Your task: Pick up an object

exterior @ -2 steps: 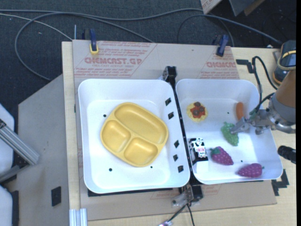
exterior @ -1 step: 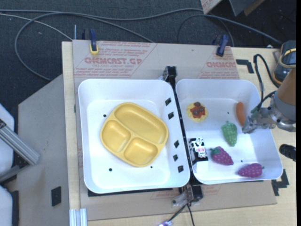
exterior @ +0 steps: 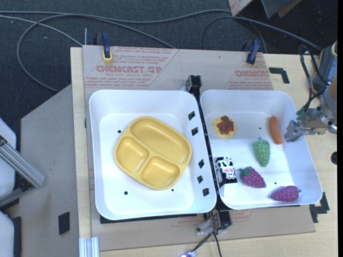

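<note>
Orange toy carrot (exterior: 275, 129) lies in the right white plastic bin (exterior: 305, 159), nothing lifted yet; grey metal pincer (exterior: 296, 129) hovers just right of it, can't tell its state

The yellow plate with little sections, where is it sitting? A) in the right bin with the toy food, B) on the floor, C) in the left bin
C: the yellow plate lies in the left bin, while the toy food, such as the green grapes, sits in the right bin.
</note>
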You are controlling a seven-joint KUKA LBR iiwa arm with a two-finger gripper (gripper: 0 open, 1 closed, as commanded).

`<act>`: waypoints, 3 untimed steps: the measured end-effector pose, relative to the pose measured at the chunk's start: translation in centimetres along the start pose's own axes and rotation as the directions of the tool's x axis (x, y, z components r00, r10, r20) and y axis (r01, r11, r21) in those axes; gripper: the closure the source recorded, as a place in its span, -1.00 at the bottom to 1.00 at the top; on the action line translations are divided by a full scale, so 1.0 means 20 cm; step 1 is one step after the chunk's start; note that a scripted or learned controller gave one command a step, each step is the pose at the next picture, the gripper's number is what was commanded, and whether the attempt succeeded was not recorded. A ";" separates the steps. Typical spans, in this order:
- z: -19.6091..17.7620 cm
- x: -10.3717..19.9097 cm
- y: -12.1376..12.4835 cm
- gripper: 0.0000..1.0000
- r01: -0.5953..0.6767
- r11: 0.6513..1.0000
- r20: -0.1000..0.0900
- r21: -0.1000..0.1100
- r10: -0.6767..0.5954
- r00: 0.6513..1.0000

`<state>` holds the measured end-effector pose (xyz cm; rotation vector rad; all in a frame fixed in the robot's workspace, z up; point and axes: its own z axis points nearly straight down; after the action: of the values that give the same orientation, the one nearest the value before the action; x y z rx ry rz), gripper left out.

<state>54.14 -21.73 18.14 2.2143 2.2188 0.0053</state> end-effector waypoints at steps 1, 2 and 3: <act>-0.32 -0.02 0.03 1.00 -0.001 1.000 0.001 0.000 0.001 1.000; -0.45 -0.02 0.04 1.00 -0.001 1.000 -0.001 0.003 0.001 1.000; -0.45 0.26 0.02 1.00 0.004 1.000 -0.006 0.008 -0.004 1.000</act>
<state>54.48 -16.43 27.22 2.2166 2.2303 0.0024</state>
